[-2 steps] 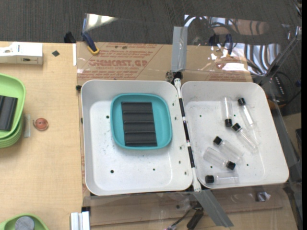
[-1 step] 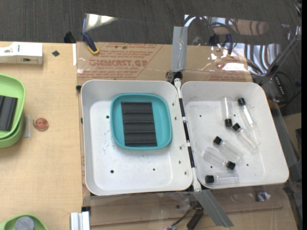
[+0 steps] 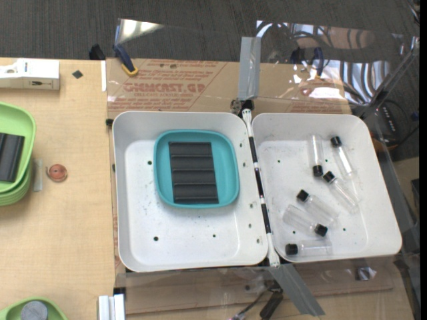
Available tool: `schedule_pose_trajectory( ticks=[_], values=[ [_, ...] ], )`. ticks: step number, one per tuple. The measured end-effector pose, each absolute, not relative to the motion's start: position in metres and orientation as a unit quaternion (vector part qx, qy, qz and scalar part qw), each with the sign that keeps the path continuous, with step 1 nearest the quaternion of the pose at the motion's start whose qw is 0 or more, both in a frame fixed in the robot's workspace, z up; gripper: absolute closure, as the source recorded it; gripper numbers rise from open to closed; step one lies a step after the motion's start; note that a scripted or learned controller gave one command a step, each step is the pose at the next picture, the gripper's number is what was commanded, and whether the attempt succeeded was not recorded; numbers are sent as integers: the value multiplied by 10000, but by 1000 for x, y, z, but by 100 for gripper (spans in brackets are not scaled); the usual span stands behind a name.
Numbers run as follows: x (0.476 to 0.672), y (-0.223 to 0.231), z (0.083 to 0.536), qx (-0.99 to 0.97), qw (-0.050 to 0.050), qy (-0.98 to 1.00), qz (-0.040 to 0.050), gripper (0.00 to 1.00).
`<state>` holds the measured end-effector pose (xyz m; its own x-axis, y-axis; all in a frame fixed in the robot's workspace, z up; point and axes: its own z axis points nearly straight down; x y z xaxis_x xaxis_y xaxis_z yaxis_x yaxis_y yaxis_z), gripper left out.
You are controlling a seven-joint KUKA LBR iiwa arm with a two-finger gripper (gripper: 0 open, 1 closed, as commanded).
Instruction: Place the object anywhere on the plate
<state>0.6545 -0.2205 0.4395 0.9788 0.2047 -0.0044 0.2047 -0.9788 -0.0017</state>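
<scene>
A single fixed camera was mounted above the bench and looked down at a slant. Its field covered both white bins completely: the left bin (image 3: 127, 199) sat at frame centre and the right bin (image 3: 373, 179) toward the right side. The far edge of the bench lay toward the top of the frame, with dark floor (image 3: 200, 5) beyond it, and the near edge ran along the bottom. The wooden bench surface (image 3: 67, 245) filled the left portion. The viewing distance was moderate, so small items in the bins remained distinguishable.
</scene>
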Motion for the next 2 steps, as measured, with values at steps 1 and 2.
schedule_pose_trajectory(
  ticks=[1,2],
  values=[
    [655,-220,440,-9947,4,-1030,20,0],
    [653,-221,439,-9948,10,-1019,27,0]
  ],
)
